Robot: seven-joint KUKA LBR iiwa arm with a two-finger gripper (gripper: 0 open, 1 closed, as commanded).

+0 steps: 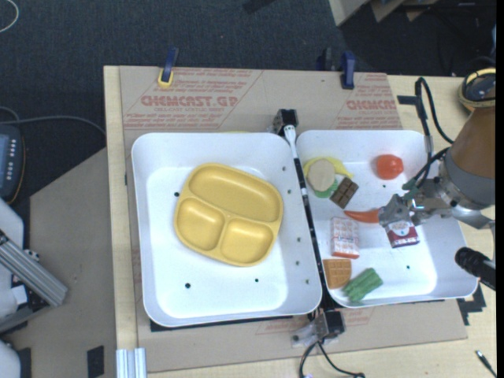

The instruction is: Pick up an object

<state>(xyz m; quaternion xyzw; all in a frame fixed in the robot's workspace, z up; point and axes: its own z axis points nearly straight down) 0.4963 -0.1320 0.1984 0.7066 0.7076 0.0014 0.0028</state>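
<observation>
The gripper point(399, 211) hangs low in the right bin point(425, 144); whether it is spread or pinching, I cannot tell. A small red-and-white packet point(404, 237) lies just under it, an orange strip point(362, 216) just to its left. A clean pick likely means centering over 1 item, probably the packet, descending straight, then closing.

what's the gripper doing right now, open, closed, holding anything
Gripper: low over the right bin, above a small red and white packet. Open or closed cannot be told, and nothing can be seen in its hold.
</observation>
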